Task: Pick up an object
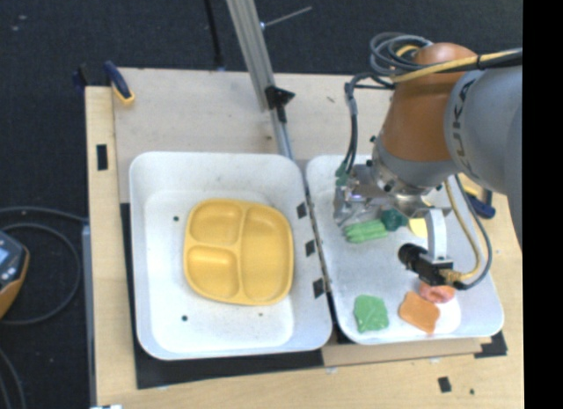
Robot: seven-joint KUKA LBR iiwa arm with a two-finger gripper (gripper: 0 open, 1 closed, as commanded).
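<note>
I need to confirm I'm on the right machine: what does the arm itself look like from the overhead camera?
A thick grey arm with a rounded orange band above the wrist. Below it sits a metallic silver gripper. Dark cables loop beside the band, and a yellowish cable curves down to a black fitting.

tray (238,251) in left bin (149,328); right bin (479,315) holds 3 small items near front edge.

The light wooden tabletop (193,108) carries two shallow white plastic bins side by side, the left bin (158,328) and the right bin (479,310), touching each other.
</note>
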